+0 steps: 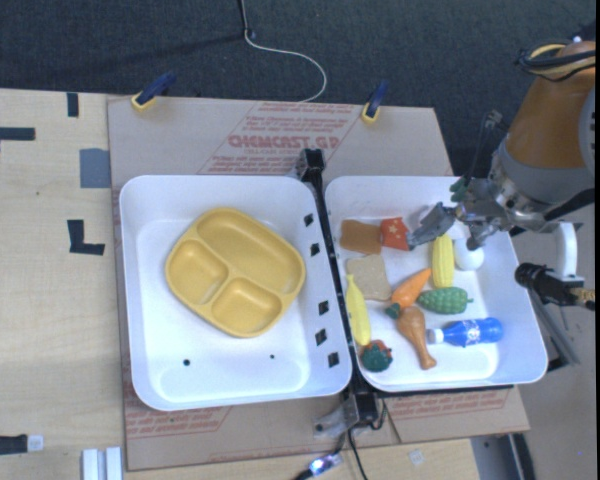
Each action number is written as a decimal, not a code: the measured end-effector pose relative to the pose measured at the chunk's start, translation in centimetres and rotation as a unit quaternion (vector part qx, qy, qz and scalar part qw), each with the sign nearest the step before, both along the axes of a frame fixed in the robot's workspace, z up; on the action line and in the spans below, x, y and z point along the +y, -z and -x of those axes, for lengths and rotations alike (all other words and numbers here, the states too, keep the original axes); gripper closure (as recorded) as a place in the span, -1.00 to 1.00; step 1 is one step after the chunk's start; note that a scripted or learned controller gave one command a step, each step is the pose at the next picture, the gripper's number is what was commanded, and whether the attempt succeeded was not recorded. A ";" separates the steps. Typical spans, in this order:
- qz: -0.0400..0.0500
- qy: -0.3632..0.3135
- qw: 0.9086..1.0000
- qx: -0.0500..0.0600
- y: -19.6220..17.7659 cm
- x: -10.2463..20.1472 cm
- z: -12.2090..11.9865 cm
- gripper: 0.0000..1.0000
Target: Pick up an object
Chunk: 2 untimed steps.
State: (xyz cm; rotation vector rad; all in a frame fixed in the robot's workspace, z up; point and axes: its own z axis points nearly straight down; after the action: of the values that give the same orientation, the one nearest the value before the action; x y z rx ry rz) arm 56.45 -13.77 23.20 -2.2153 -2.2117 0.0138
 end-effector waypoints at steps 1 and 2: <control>0.001 -0.001 1.000 -0.006 -0.7 0.0 -0.2 -1.00; 0.001 -0.001 1.000 -0.004 4.6 -0.9 -0.3 -1.00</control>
State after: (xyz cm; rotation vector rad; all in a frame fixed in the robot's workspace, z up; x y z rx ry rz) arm 56.77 -14.70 18.64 -2.2173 -2.2192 0.0074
